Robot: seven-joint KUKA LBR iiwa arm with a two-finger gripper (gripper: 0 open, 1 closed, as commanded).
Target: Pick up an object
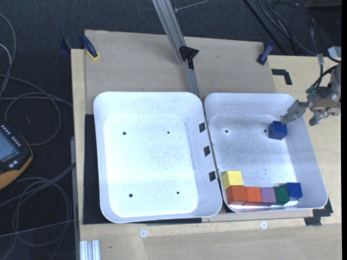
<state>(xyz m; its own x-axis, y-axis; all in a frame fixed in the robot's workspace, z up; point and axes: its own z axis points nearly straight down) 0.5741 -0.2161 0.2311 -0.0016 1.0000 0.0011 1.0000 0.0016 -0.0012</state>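
**A:** Where is the gripper [302, 115] at this moment?

**B:** It sits at the far right corner of the right bin [255, 99], coming in over that bin's right rim. One grey finger slants down and ends just beside a blue cube [277, 130], touching or nearly touching its upper right corner. The other finger hangs off to the right, outside the rim.

**A:** So is it gripping the cube?

**B:** No. The fingers stand spread apart, and the cube lies to the left of both, not between them. The gripper is open and holds nothing.

**A:** Where does the blue cube lie within the right bin?

**B:** On the bin's floor, in the far right part, well apart from the other blocks.

**A:** What other blocks?

**B:** A row along the right bin's near wall: an orange block [235, 194], a second orange block [253, 194], a purple block [268, 194], a green block [281, 193] and a dark blue block [294, 189], all touching side by side. A yellow block [233, 178] lies just behind the first orange one, touching it.

**A:** And beside the right bin?

**B:** The left bin [108, 104] adjoins it, joined by small black clips [206, 151]. Both rest on the tabletop [135, 58], and a metal rail [172, 28] runs away from the gap between them.
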